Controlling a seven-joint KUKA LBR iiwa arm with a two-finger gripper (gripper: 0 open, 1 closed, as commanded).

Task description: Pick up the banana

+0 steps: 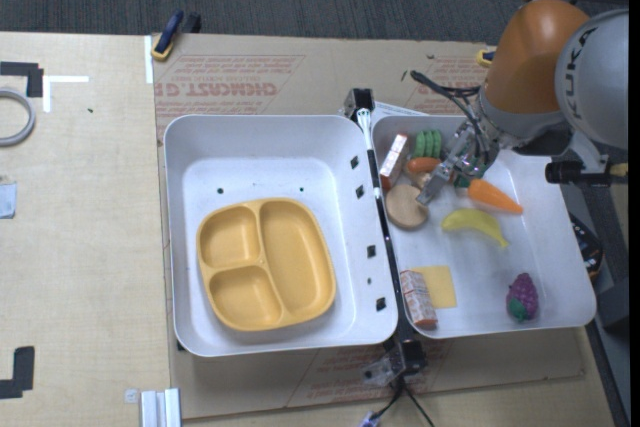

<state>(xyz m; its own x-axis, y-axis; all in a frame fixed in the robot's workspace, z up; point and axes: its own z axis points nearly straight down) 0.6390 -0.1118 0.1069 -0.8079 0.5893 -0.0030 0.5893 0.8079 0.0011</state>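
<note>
The yellow banana (476, 225) lies in the right bin (560, 260), near its middle, just below an orange carrot (495, 197). My gripper (441, 180) hangs over the upper part of that bin, up and to the left of the banana and apart from it. The gripper's tip points down-left toward a round brown piece (405, 208). Nothing shows in its grasp.
The right bin also holds a green item (428, 143), a white-and-red packet (393, 155), a yellow cheese slice (438, 285), a wrapped bar (417, 300) and purple grapes (521, 297). A yellow divided plate (265, 262) sits in the left bin (190, 175).
</note>
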